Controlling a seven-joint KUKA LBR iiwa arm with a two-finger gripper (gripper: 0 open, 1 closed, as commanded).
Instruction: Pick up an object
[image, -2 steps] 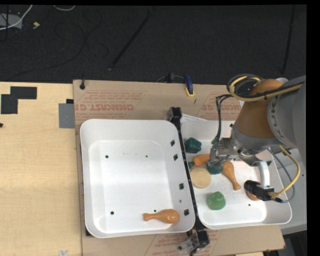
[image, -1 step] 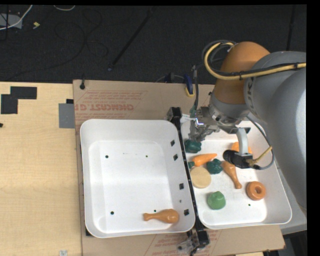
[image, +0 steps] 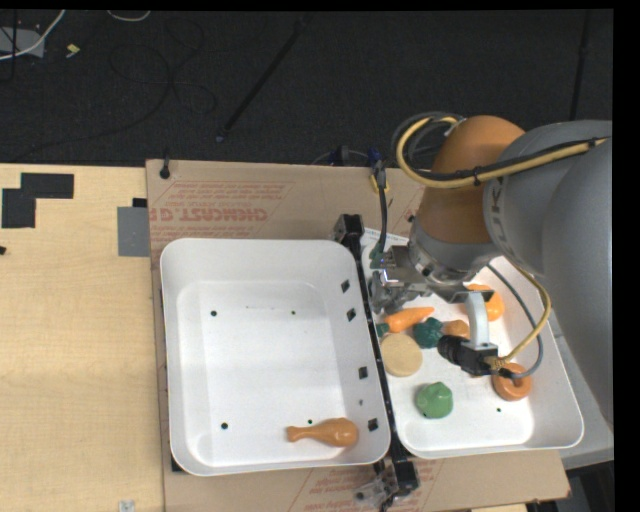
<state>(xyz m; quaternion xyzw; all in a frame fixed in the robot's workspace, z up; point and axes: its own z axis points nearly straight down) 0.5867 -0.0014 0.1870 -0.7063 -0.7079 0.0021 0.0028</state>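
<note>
reaching in from the right, the grey arm (image: 560, 190) bends down over the right bin (image: 545, 425), with its orange band (image: 470, 190) bulging above the wrist. the gripper (image: 388, 287) sits low in that bin's upper left corner, close to the wall shared with the left bin (image: 190, 300). from this angle you cannot tell whether it is open or closed.

the things to pick up lie mostly in the right bin. just below the gripper is an orange carrot (image: 405, 321), lying across the bin with its thin end toward the dividing wall. a dark green piece (image: 430, 334) touches its thick end, and a small orange bit (image: 457, 327) lies just beside that. a pale round disc (image: 402, 356) rests near the dividing wall, below the carrot. a green ball (image: 434, 400) sits apart from it, nearer the front. an orange ring (image: 514, 386) lies toward the right side, and another orange piece (image: 484, 296) shows further back, partly hidden by the arm.

in the left bin, an orange drumstick (image: 322, 432) lies alone near the front right corner, well apart from the gripper. both bins stand on a sheet of cardboard (image: 250, 200) on the wooden bench (image: 70, 350).
</note>
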